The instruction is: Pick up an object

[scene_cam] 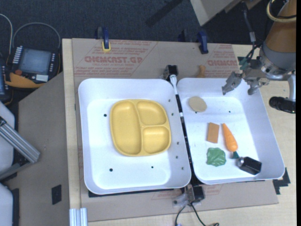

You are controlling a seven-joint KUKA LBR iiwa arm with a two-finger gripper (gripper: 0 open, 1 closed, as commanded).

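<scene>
Approach step, nothing lifted yet. Left bin [89, 126] with yellow divided plate [140, 127] at centre. Right bin [263, 121] holding, in descending size: carrot [229, 137] at centre; green leafy piece [216, 157] at 7 o'clock; tan block [213, 133] left of carrot; beige disc [197, 104] at 10 o'clock; black object [249, 164] at 5 o'clock. Gripper [240, 86] at 12 o'clock, fingers spread, unladen. Next: descent over one item, then closure. Bench [141, 55] of brown board, clamped; dark floor around.
</scene>
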